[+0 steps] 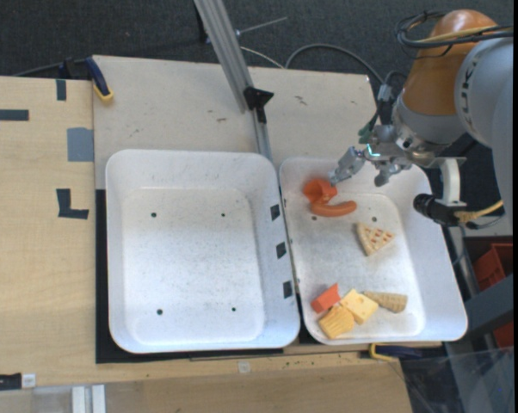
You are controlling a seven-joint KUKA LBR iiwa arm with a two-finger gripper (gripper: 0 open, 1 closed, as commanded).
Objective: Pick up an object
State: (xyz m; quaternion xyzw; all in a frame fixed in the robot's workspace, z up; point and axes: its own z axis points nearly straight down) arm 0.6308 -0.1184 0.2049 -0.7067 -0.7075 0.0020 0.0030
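The right bin [431,256] holds several toy food pieces. At its far left lie a red-orange chunk [318,188] and, just in front of it, an orange sausage [334,207]. A pizza-like wedge [375,237] rests mid-bin. Near the front sit a small red block [326,298], two yellow cheese pieces [348,311] and a tan wedge [390,300]. My gripper [363,174] hovers over the far edge of the right bin, just right of the red-orange chunk. Its fingers are spread open with nothing between them.
The left bin [121,231] is beside the right one, with a raised divider between them. A slanted metal pole [233,50] rises behind the bins. Cables hang near the arm's wrist at upper right.
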